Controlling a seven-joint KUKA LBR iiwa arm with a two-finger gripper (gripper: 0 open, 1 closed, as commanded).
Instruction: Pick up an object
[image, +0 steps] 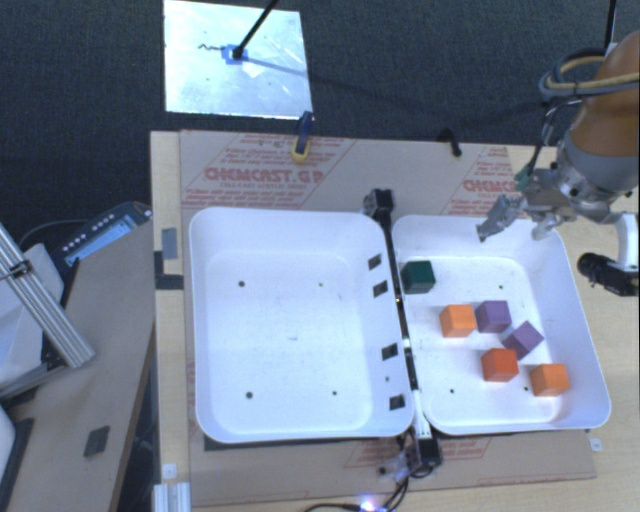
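Note:
The right bin (560, 265) holds several small blocks: a dark green cube (417, 275), an orange cube (458, 320), a purple cube (492, 315), a second purple cube (523, 339), a red-orange cube (499, 364) and another orange cube (549, 379). My gripper (518, 219) hangs above the bin's far rim, well up and right of the green cube. Its two fingers stand apart, open, with nothing between them.
The left bin (215, 245) lies beside the right one, joined by a black hinge strip (392, 300). Both rest on a brown board (330, 165). A shiny metal plate (235, 55) sits at the back, and a grey device (100, 235) at the left.

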